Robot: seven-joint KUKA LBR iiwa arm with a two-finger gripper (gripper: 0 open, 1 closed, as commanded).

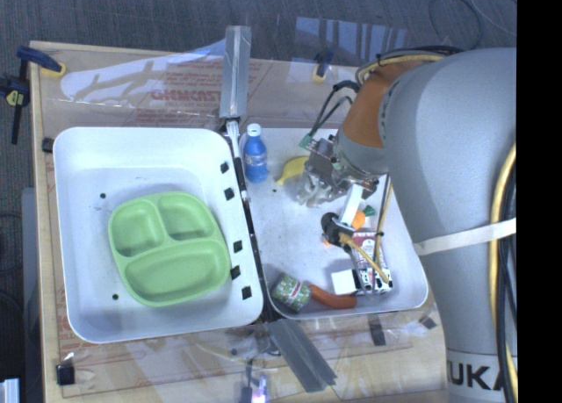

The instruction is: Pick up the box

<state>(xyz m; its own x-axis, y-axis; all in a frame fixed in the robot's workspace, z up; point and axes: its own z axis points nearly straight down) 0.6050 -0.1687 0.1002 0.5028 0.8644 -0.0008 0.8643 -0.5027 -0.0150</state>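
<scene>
Camera view: gripper (318, 189) low in right bin (285, 243), beside banana (294, 167) and bottle (255, 154). Finger state: cannot tell. Box (367, 252) near bin's right wall, apart from gripper. Risk: surrounding clutter blocks clean grasp, wrong item grabbed.

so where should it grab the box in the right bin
Judging by its pose, grip the box across its narrow width, mid-length, coming straight down. It lies flat and long, running from the end effector toward the bin's near wall, with a sausage crowding the near end.
</scene>
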